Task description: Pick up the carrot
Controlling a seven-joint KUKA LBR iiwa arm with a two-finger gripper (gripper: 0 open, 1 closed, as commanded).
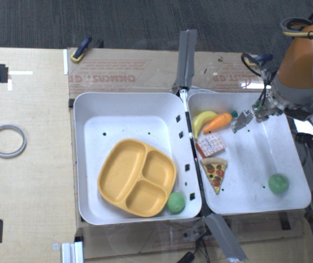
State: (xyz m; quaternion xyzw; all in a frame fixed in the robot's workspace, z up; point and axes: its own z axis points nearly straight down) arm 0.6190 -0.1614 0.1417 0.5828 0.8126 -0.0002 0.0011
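Approach step: gripper (242, 121) hangs just right of the carrot (217, 123), nothing pinched; spread or closed, can't tell. Carrot lies against a banana (201, 121). Next: shift left, descend, close.

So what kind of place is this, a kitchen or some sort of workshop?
Most likely a robotics lab or test bench, not a kitchen. A grey arm with an orange band reaches over two shallow white plastic bins, the food, like the orange toy carrot, looks plastic, and a roll of grey tape lies on the bench.
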